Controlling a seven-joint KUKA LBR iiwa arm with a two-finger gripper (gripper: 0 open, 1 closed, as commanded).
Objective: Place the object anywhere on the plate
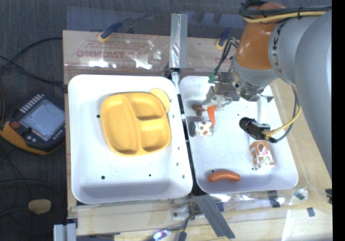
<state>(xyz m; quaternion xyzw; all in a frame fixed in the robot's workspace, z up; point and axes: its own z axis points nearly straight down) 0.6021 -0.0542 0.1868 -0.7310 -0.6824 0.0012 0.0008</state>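
A yellow divided plate [135, 122] lies in the left bin [86, 175]. My gripper [215, 101] hangs over the upper left part of the right bin [280, 180]. A small orange carrot-shaped piece [211, 116] sits directly under its tip, touching or nearly touching it. I cannot see whether the piece is held. A small brown piece [197, 109] lies just left of the carrot, and a white patterned block [203, 129] sits below it.
An orange-brown sausage [223, 176] lies near the right bin's front edge. A white cup with brown spots [261, 155] rests on its side at the right. A pale yellow disc [159, 95] peeks out behind the plate's far right corner.
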